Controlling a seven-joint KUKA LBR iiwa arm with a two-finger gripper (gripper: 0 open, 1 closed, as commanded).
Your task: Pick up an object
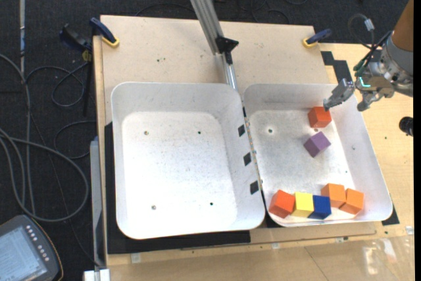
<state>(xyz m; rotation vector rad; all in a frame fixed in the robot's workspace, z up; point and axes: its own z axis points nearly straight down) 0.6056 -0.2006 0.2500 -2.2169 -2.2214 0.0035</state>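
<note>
My gripper [352, 101] hangs over the far right edge of the right bin [368, 148], its two fingers spread apart with nothing between them. An orange cube [320, 116] lies just left of and below the left finger, apart from it. A purple cube [317, 143] sits a little nearer the front. Along the bin's front wall lies a row of blocks: an orange one [282, 203], a yellow one [304, 203], a blue one [321, 206] and two more orange ones [334, 193] [354, 200].
The left bin [125, 141] adjoins the right one. A slanted metal pole [200, 0] runs down to the seam between the bins at the back. Clamps [105, 33] [317, 37] hold the board's far corners.
</note>
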